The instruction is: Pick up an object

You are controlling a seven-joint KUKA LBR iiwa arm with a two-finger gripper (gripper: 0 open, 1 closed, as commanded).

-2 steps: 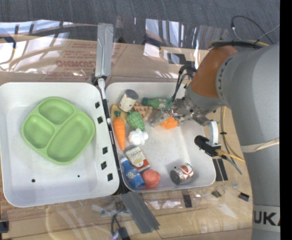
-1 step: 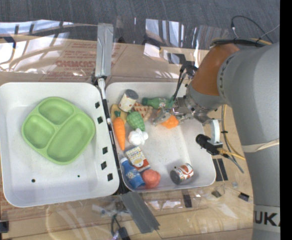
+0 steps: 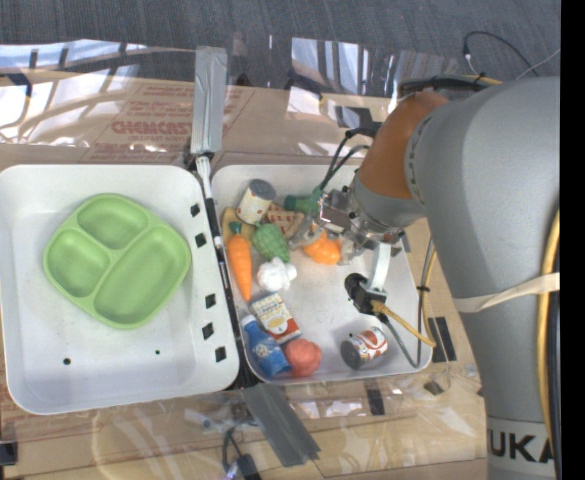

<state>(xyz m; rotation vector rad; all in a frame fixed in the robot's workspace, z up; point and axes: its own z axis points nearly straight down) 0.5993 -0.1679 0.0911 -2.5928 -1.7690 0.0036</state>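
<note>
Arm point(image 3: 492, 218) over right bin point(image 3: 412, 360); carrot point(image 3: 240, 266) lengthwise, tip toward camera.

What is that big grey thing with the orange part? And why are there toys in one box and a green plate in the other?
The big grey thing is a robot arm reaching in from the right. One camera looks down on it from above the bench. At the arm's end is a gripper for grabbing things; here it hangs low over the right bin, by an orange toy. That bin holds play food: a carrot, a green broccoli-like piece, a small can, a red ball-shaped toy and a little carton. The left bin holds a green divided plate. I can't tell whether it has grabbed anything yet.
</note>
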